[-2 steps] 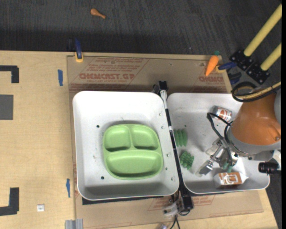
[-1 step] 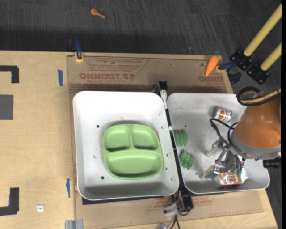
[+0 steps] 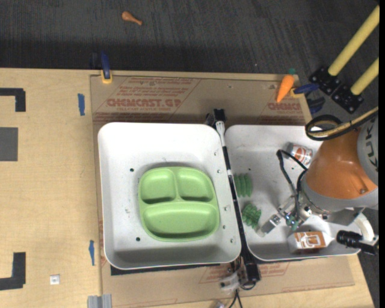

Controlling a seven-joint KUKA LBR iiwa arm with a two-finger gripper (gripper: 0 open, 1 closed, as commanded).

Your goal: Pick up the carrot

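Robotics lab: taped bench (image 3: pixel 48 198), bins (image 3: pixel 114 144)

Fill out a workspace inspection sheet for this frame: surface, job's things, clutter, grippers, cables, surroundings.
Surface: bench bearing left bin and right bin.
Job's things: carrot on the bench beyond the right bin, apart from the arm.
Clutter: green divided plate in left bin; green pieces, can, small box in right bin.
Grippers: gripper low over right bin, near the box.
Cables: black cable looped by the wrist.
Surroundings: dark floor with small orange thing; yellow poles.
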